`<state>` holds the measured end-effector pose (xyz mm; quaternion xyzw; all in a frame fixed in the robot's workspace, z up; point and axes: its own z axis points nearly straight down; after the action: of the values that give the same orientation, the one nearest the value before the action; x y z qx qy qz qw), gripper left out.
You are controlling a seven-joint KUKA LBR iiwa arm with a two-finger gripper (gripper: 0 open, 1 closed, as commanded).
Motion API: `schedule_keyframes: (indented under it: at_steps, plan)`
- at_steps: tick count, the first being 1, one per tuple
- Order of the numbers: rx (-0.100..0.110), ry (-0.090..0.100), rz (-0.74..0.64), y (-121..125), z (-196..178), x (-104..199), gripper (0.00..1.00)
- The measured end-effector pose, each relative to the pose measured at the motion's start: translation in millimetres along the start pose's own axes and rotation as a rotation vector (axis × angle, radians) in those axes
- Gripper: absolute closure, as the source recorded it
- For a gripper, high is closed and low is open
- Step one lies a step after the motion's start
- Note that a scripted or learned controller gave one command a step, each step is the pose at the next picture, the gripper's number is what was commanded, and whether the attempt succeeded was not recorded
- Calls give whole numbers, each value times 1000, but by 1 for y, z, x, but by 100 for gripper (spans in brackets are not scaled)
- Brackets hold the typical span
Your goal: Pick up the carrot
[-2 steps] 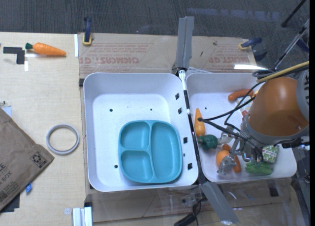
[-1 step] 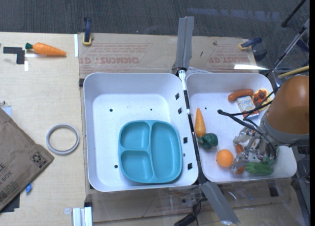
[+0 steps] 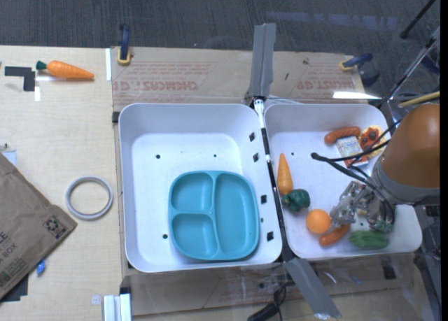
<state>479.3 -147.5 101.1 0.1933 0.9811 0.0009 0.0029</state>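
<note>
Room: bare floor of the right bin (image 3: 308, 127) up-left of the claw (image 3: 352, 204); near wall close below.
Carrot (image 3: 283, 173): well left of the claw, tip up, by the divider, touching green broccoli (image 3: 297, 199).
Obstacles: orange ball (image 3: 318, 222) and small sausage (image 3: 333, 235) just left; green vegetable (image 3: 367, 240) below.
Claw: low over the clutter; opening blurred, cannot tell, apparently nothing gripped.

The carrot (image 3: 284, 173) sits right of centre in the frame. Orange and tapered, it lies flat, tip pointing up-frame.
</note>
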Motion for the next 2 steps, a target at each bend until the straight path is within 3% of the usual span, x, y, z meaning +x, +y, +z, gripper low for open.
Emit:
schedule_keyframes:
  at_steps: [1, 2]
  plan:
    - [0, 0, 0, 0, 0, 0, 0]
    - [0, -11, -377, 43, 6, 14, 0]
